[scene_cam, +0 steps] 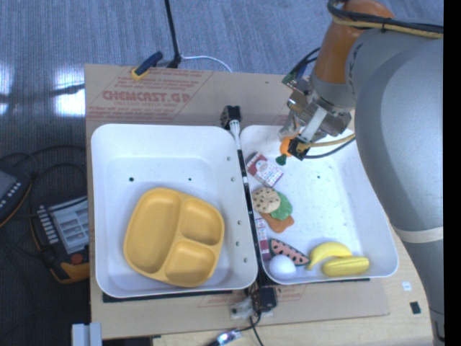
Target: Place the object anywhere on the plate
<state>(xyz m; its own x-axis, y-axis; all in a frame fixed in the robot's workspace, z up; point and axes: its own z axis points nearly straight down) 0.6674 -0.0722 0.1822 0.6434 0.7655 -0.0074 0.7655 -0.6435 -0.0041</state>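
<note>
A yellow divided plate [174, 235] lies in the left white bin [108, 157]. My gripper [291, 145] hangs over the far end of the right bin [360, 193], well to the right of the plate and beyond it. A small orange toy with a green end [286, 150], like a carrot, sits at the fingertips, and the gripper is shut on it. The toy is raised a little above the bin floor.
The right bin holds a red-and-white packet [264, 170], a cookie [265, 199] on a green and orange piece [282, 213], a watermelon slice [289, 251], a white egg [282, 267], a banana [328, 251] and a yellow oblong [346, 266]. A ridge [245, 193] divides the bins.
</note>
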